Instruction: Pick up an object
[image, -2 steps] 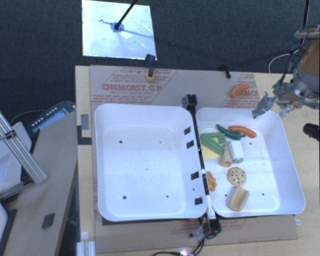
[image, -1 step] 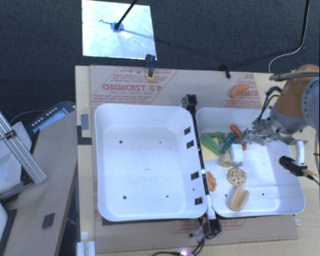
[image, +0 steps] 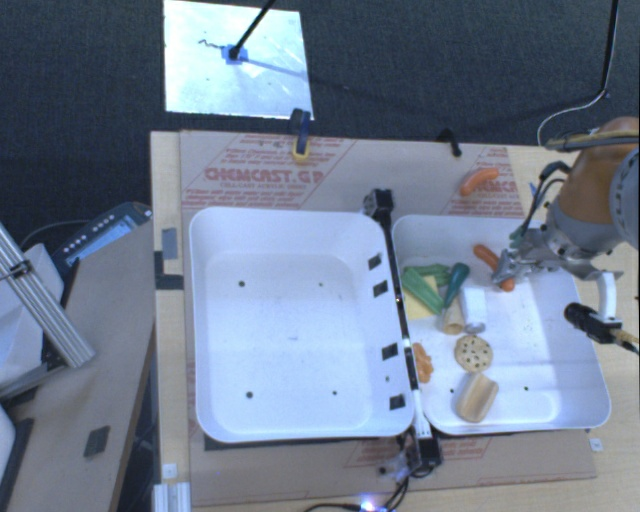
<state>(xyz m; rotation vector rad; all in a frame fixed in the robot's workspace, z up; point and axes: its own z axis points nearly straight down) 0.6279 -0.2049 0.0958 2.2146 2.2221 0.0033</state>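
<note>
The desk (image: 250, 165) bears two white bins. In the right bin (image: 560, 400), the claw (image: 507, 272) sits at an orange carrot (image: 487, 255) near the far wall. Whether it grips, I cannot tell.

A left bin (image: 290, 240) sits on a brown board (image: 260, 170). A shiny sheet (image: 235, 60) lies behind it, and a remote (image: 100, 232) sits left.
</note>
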